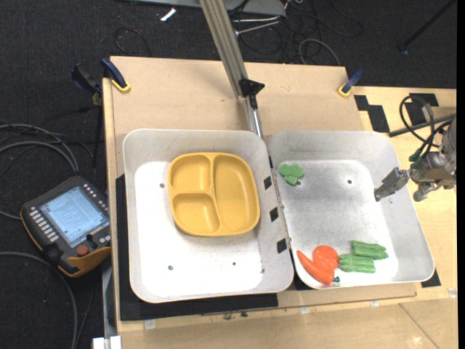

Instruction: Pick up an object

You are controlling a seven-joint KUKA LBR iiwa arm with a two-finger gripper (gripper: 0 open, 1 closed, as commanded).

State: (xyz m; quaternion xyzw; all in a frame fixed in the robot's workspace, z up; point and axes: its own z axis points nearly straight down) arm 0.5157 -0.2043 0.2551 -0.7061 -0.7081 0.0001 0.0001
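The pincer (404, 185) hangs at the right bin's (378, 145) right rim; I cannot tell its state. The approach is just beginning: it must next pick a target. That bin holds 1 green leaf (291, 173), 1 tomato (325, 257), 1 carrot (313, 269), 2 green pods (363, 257); the left bin (145, 267) holds 1 yellow plate (214, 194).

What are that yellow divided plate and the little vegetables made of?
The yellow divided plate looks like moulded plastic, matte and evenly coloured. The green piece, the red-orange piece and the green pods seem plastic or rubber toy food: flat, bright colours.
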